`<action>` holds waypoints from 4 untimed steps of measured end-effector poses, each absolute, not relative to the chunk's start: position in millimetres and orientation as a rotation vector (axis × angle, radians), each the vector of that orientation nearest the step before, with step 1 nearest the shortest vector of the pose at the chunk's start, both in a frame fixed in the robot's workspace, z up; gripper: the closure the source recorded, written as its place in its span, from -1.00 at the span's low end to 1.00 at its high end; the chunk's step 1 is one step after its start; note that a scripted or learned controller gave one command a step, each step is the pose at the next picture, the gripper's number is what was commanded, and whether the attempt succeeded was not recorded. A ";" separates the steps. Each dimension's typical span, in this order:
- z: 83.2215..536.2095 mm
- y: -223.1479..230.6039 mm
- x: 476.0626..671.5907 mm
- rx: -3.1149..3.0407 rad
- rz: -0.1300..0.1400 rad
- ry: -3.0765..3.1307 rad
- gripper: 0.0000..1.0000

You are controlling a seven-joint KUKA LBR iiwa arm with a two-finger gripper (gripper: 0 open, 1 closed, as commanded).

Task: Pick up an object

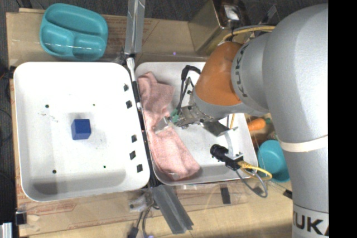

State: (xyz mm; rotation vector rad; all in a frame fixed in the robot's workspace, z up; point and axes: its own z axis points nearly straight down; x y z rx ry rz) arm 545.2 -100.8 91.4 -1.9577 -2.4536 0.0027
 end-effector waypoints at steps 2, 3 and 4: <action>92.2 -100.4 605.4 -1.617 0.002 -2.691 -1.00; 92.0 -98.2 565.1 -1.637 0.001 -2.680 -1.00; 92.0 -101.1 518.9 -1.625 0.000 -2.688 -1.00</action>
